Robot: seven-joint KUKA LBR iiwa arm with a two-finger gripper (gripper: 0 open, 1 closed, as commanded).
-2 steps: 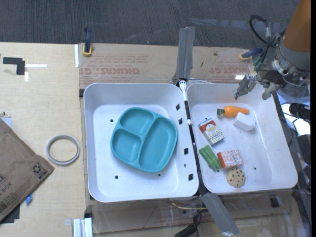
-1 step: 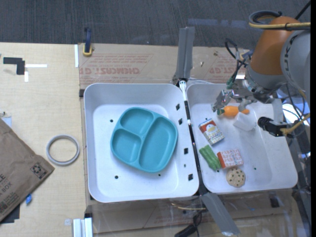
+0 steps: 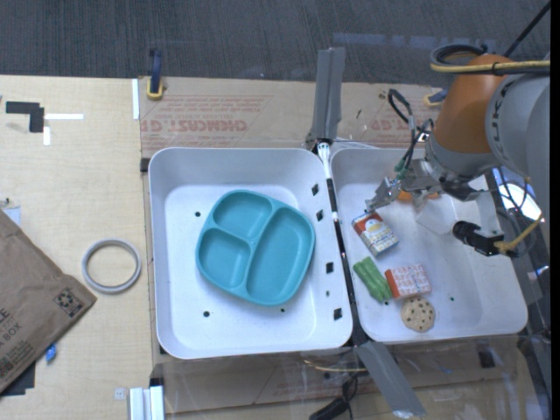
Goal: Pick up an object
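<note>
Two white bins on surface; gripper (image 3: 395, 188) hung over right bin (image 3: 490, 318), above carton (image 3: 374, 233). Approach step judged; descent needed. Finger state cannot be told.

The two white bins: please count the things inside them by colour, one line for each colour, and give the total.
Teal: 1, the divided plate in the left bin.
Green: 1, the green piece in the right bin.
Red and white: 2, the small carton and the packet.
Brown: 1, the cookie.
Total: 5
</note>
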